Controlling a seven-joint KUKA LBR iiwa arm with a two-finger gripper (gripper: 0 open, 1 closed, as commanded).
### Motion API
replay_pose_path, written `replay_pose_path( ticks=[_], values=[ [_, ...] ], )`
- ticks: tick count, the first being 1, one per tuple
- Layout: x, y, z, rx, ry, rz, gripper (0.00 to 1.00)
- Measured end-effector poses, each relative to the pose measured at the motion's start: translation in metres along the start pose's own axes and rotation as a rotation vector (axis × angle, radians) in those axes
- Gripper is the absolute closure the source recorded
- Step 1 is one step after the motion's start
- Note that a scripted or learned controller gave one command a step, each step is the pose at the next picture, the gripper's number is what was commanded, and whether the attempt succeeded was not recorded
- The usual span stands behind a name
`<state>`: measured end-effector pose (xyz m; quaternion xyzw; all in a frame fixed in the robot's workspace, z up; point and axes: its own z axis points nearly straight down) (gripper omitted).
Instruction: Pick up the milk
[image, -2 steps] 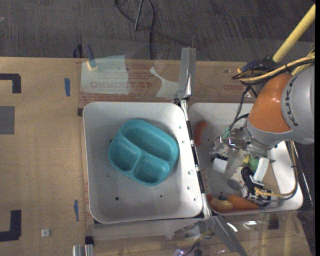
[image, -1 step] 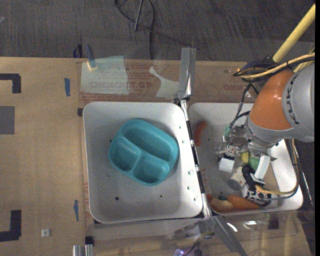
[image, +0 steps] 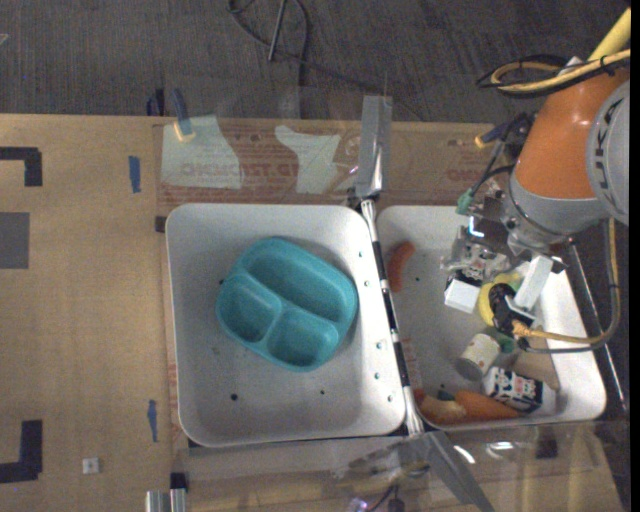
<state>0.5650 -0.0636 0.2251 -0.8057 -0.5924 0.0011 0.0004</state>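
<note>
Hovering at the upper part of the right bin (image: 590, 400), the gripper (image: 478, 262) sits amid clutter, and how wide it stands I cannot tell. The milk (image: 518, 387) lies well below it near the bin's lower edge, touching a carrot (image: 484, 404) and just beside a small can (image: 479, 354). Best approach, I judge: come straight down over the milk, clear of both neighbours.

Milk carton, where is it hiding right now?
The milk carton lies in the right bin, near its front right corner. The carrot is just beside it, and a small can sits right behind it.
</note>
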Motion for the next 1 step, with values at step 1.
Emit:
replay_pose_path(
  ticks=[1],
  values=[
    [-0.0160,0.0454,0.0143,-0.002,-0.001,-0.023,1.00]
  ],
)
